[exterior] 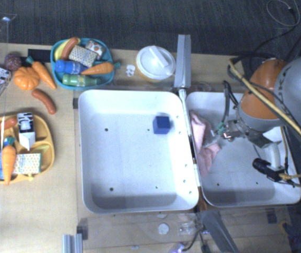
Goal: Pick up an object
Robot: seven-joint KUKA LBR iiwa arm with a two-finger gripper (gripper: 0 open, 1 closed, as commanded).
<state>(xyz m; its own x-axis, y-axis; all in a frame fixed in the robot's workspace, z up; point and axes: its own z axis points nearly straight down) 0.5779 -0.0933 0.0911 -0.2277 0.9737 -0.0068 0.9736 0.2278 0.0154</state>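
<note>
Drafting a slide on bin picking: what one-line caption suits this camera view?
KUKA arm's pincer reaches a pink cloth in the right bin; a blue cube lies in the left bin.

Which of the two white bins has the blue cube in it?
The left bin, holding the blue cube; the right bin holds a pink cloth instead.

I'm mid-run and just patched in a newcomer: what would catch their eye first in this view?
Probably the small blue cube, alone in the left bin near its upper right corner. Next, the arm with its orange band, over the right bin, with its gripper close by a pink cloth at that bin's left wall. Bright toy food baskets sit at far left.
</note>
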